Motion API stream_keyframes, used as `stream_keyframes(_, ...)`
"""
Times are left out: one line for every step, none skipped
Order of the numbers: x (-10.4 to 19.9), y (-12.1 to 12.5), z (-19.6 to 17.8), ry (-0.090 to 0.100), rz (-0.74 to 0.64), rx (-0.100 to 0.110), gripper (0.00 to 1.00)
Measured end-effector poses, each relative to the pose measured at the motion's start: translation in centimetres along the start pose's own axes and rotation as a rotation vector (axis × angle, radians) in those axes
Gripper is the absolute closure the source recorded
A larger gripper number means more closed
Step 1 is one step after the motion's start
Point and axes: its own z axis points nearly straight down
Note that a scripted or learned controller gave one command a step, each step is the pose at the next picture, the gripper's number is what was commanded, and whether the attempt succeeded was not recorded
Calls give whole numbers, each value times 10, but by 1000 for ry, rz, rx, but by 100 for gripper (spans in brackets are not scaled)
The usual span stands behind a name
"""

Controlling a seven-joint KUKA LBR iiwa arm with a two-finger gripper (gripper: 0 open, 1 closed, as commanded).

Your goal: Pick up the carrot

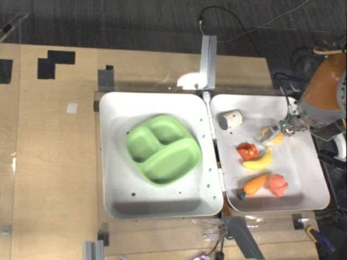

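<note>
The orange carrot [255, 184] lies near the front edge of the right bin [303, 199], its green stub pointing to the front left. My gripper [276, 130] hangs low over the back right part of that bin, well behind the carrot and apart from it. A small yellow item [275, 140] lies right under the gripper tip. The arm's orange band [325, 83] shows at the right edge.
In the right bin a yellow banana [258, 160] and a red pepper [246, 151] lie just behind the carrot. A pink-red fruit [277, 184] sits to its right, and a white cup [231, 119] lies at the back. The left bin [114, 199] holds a green divided plate [162, 149].
</note>
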Motion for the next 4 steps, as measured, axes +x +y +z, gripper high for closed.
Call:
stream_keyframes(0,3,-12,-4,-1,-7,100)
stream_keyframes(24,75,-95,2,161,2,100)
stream_keyframes(94,98,-83,3,488,5,100)
stream_keyframes(202,94,-96,4,669,8,100)
